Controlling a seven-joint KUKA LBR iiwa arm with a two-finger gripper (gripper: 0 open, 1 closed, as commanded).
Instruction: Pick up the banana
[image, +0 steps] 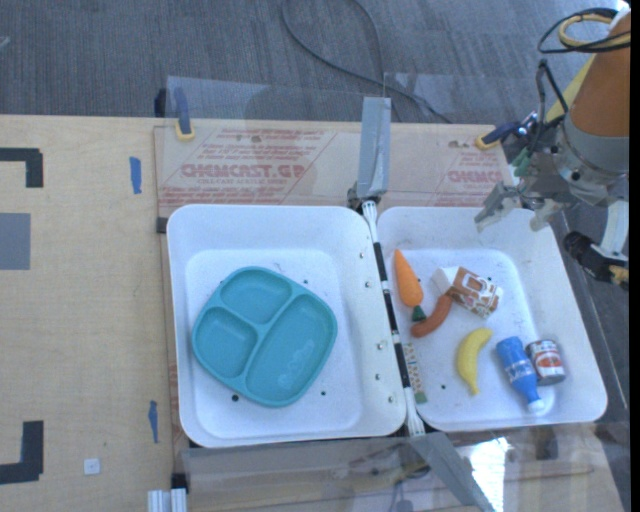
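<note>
Banana (473, 359) was seen lying free in the right bin (583, 400), flanked by sausage (432, 317), carrot (406, 278), carton (472, 291), blue bottle (520, 373) and can (546, 361). Gripper (516, 211) was spread open, nothing held, over the far rim. A teal plate (264, 335) was kept in the left bin (190, 240).

My arm comes in from the right side of the camera view, up near the top corner. The orange band sits high on it, and below that the grey wrist section angles down and to the left. Dark cabling and a yellow loop of hose cling around the wrist. My gripper (517, 210) hangs off the end, pointing down and leftward, and my two fingers (492, 212) are spread apart with a clear gap between them. Nothing sits between the tips. The whole hand hovers, touching nothing beneath it.
</note>
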